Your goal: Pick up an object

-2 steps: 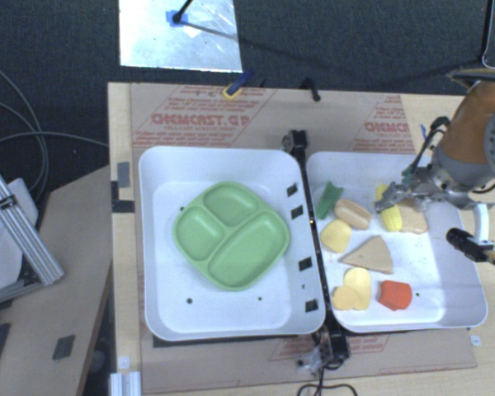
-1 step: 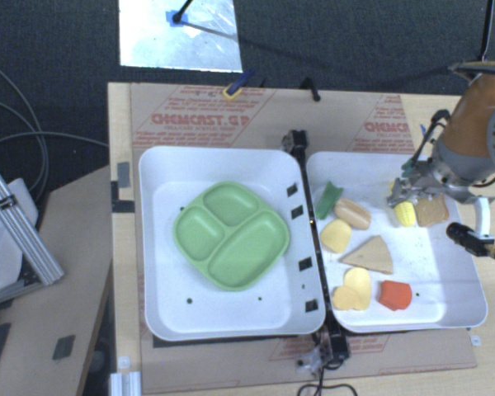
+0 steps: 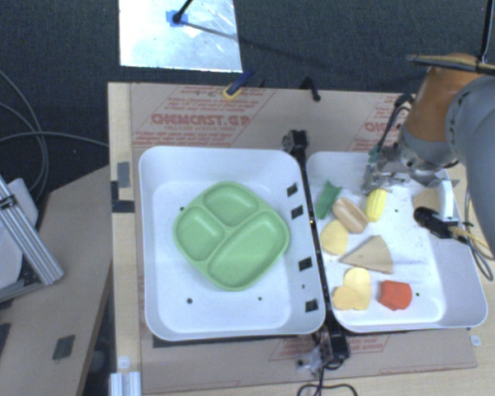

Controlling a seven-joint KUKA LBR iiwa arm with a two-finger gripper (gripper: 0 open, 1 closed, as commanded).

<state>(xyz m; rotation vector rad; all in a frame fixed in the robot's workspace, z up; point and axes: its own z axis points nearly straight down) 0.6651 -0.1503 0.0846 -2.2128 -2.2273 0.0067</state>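
Camera view, nearest first: I note in the right bin (image 3: pixel 458 299) an orange-red piece (image 3: pixel 395 294), a yellow heart shape (image 3: pixel 352 289) and a tan wedge (image 3: pixel 370 254). Further back lies a corn cob (image 3: pixel 376 205), directly beneath the gripper (image 3: pixel 381 183); I cannot tell its finger state. Beyond, the board (image 3: pixel 200 119) reads "CHEMCAST GP". The left bin (image 3: pixel 161 184) holds a green divided plate (image 3: pixel 231 234).

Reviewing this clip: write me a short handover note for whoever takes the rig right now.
End effector: low in the right bin, right above the yellow corn; grip state unclear.
Right bin also holds a green piece, tan roll, wedge, orange-red item.
Left bin: green divided plate.
Done: nothing visibly lifted.
Left: grasp and raise one object.
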